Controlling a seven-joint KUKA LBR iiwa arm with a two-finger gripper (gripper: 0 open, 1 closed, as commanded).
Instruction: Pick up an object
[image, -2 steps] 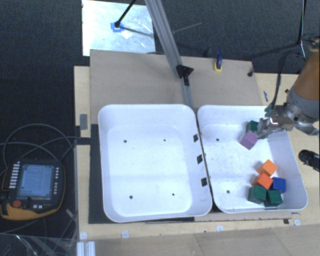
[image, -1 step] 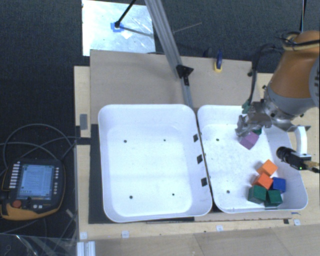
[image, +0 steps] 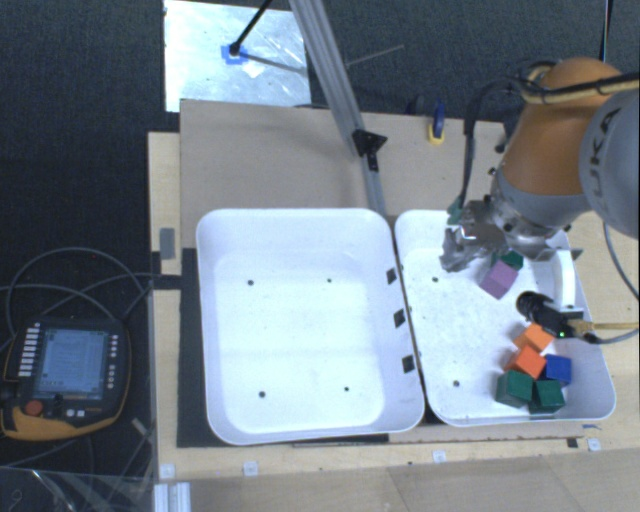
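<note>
— Dark carpet lay all round the bench (image: 270, 180), and a pendant (image: 65, 375) sat on the floor at the left with its cable looped about it. What was on the bench?

— Two white bins side by side. The left bin (image: 215, 300) held nothing I could see. The right bin (image: 600, 400) had the blocks.

— Which one was it after?

— I'd guess the purple block (image: 497, 279), lying apart from the rest, just beneath the gripper (image: 462, 250). Whether it was gripped or merely under the fingers, I couldn't tell.

— How would it handle?

— It looked a small, stiff cube, probably light, with flat sides: take it across two opposite faces. It sat tilted, so it could twist out.

— And the others?

— Orange, green and blue ones (image: 535, 372) were huddled touching in the near right corner, too tight against the wall for easy finger room.
</note>
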